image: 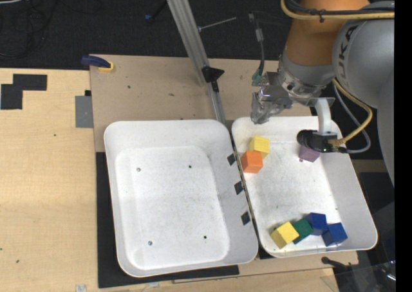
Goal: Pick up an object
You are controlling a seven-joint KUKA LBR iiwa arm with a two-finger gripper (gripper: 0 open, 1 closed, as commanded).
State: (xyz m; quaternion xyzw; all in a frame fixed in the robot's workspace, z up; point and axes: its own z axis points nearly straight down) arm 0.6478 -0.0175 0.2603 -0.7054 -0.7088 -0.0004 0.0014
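The blocks lie in the right bin (360, 217): a yellow cube (261, 145) touching an orange cube (252, 161) near its left wall; a purple block (308, 152), partly hidden by a black fitting, further right; a yellow block (284, 233), a green block (302, 228) and two blue blocks (326, 228) clustered at the near edge. The pincer (262, 114) hangs over the bin's far-left rim, small and blurred; I cannot tell its state. The left bin (122, 149) is smooth white plastic, speckled, on the wooden counter (45, 168).
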